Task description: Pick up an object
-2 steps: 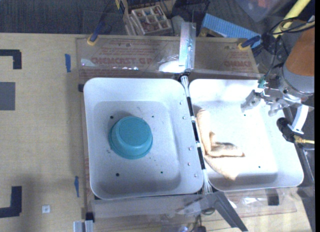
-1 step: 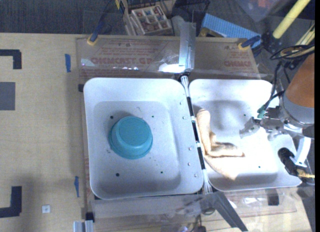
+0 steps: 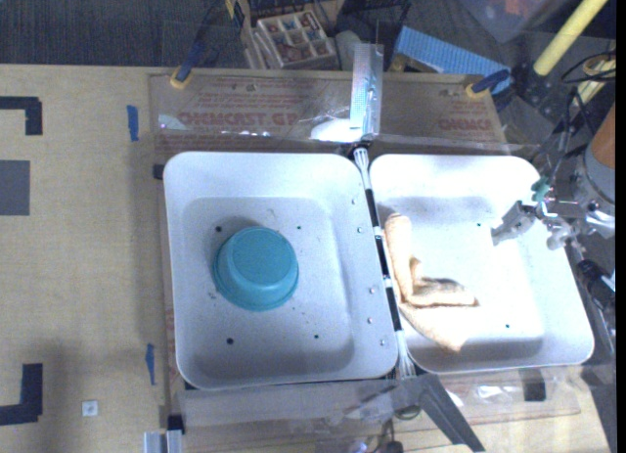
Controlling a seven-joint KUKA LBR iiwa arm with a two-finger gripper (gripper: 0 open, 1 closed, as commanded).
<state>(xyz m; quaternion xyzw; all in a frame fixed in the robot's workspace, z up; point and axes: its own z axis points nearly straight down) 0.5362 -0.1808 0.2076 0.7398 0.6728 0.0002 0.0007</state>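
Tool: we log it at the right edge of the right bin, hanging over the bin's right wall at the end of the grey arm, which enters from the right. Whether it is released or clenched we cannot tell; the metal parts blur together at this size. We see nothing between them.

Cloth: we record a tan, crumpled cloth lying in the right bin, pressed along the bin's left wall and reaching from mid-height down toward the near left corner. It lies well apart from the tool, with bare white floor between them.

Bowl: we note a teal bowl, upside down, resting on the floor of the left bin, a little left of that bin's middle. It touches no wall.

Bins: we count two, white and shallow, side by side and meeting along a central seam with small clips. Dark specks dot both floors.

Bench: we list a pale wooden top carrying both bins, with black angle marks at its left side and short strips of blue tape near the left bin.

Panel: we enter a clear sheet with red lettering just behind the bins, held by clamps at its far corners.

Beyond the bench: we note a wooden crate with compartments and a yellow bar at upper right.
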